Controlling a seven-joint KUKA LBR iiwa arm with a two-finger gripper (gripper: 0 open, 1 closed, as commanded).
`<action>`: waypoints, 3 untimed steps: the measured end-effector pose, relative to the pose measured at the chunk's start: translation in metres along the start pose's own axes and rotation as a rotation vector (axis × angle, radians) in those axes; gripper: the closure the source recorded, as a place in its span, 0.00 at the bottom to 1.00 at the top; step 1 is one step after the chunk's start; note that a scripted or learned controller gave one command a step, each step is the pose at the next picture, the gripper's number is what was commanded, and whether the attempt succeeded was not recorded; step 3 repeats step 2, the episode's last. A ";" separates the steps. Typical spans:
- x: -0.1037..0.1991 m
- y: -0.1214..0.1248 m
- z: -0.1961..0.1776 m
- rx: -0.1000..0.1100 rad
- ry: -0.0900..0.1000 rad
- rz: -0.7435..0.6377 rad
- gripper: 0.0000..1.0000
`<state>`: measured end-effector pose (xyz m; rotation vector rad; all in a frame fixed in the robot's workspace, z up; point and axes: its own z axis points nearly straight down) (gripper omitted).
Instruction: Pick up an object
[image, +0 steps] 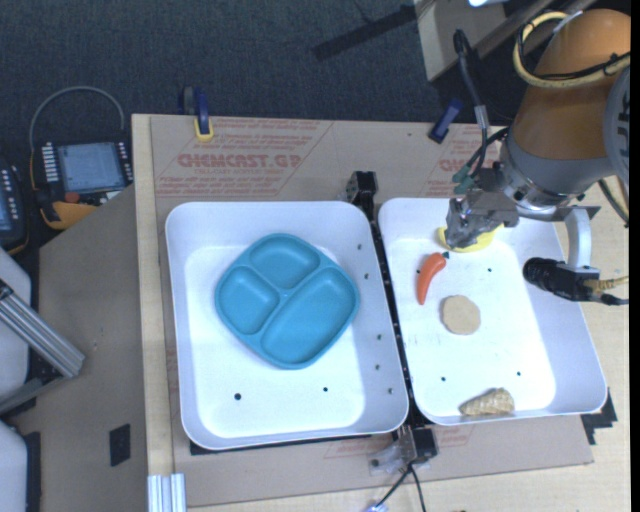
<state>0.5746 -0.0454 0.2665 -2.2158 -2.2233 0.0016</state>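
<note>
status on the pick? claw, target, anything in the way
Claw low over yellow item in right bin, grasp unconfirmed. Orange pepper close beside. Round cookie and tan piece apart.

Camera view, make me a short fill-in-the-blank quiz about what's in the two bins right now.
1. The blue divided plate lies in the ____ bin.
2. The gripper is over a ____ object in the right bin.
3. The orange chili pepper lies just above the round tan ____.

Missing words: left; yellow; cookie

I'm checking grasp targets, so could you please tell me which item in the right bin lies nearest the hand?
The yellow item, right under the hand. The orange pepper, round cookie and tan piece lie farther forward.
</note>
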 end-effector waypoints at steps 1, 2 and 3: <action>0.050 -0.025 0.020 0.003 0.001 -0.001 1.00; 0.101 -0.044 0.017 0.001 0.001 -0.003 1.00; 0.101 -0.044 0.017 0.001 0.001 -0.003 1.00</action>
